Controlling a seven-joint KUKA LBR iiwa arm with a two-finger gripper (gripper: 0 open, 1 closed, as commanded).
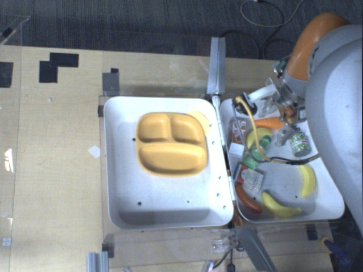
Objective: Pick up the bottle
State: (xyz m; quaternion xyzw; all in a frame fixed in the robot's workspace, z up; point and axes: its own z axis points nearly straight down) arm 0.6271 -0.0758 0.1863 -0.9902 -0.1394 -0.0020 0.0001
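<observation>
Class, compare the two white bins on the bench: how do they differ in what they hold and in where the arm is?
The left bin holds one thing, a yellow divided tray; the right bin holds a jumble, including two bananas and a small bottle. The arm reaches over the right bin, not the left bin. Both are shallow, white and sit side by side.

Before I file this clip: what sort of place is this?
Probably a robotics lab bench: two white bins side by side, a yellow divided tray in one, toy bananas in the other, cables behind.
</observation>
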